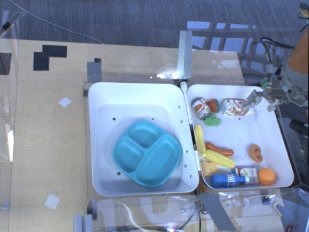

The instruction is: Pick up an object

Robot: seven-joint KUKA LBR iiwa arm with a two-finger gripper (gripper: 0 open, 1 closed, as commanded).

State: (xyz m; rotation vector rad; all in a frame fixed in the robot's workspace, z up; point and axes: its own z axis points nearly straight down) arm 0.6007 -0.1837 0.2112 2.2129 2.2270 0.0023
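Claw [262, 102] hung over the far right corner of the right bin [285, 151], fingers [253, 98] spread apart, nothing between them. Grey wrist and an orange band sat just view-right of the claw, at the frame edge.

Nearest pick candidate: packet [235, 107], white with red-orange print, lying flat on the bin floor just view-left of the claw. Its right end met the tip of the nearer finger, but whether they touched could not be told.

Further view-left of the claw, past the packet:
- tomato [213, 105], just beside the packet
- can [200, 108], red and white, on its side, near the bin's left wall
- green piece [212, 121], just below the tomato

Below the claw in view, well apart from it:
- brown piece [256, 152], alone on bare floor
- orange [266, 176], at the near wall
- bottle [234, 179], blue, lying on its side, touching the orange

Below and view-left of the claw:
- banana [198, 138], along the left wall
- sausage [219, 150]
- corn [218, 159], just under the sausage
- cheese [208, 168], between the corn and the bottle

Far view-left of the claw, the left bin [96, 129] held a plate [147, 152], blue, three compartments, sitting flat near the bin's middle. All items lay on the bin floors, none lifted
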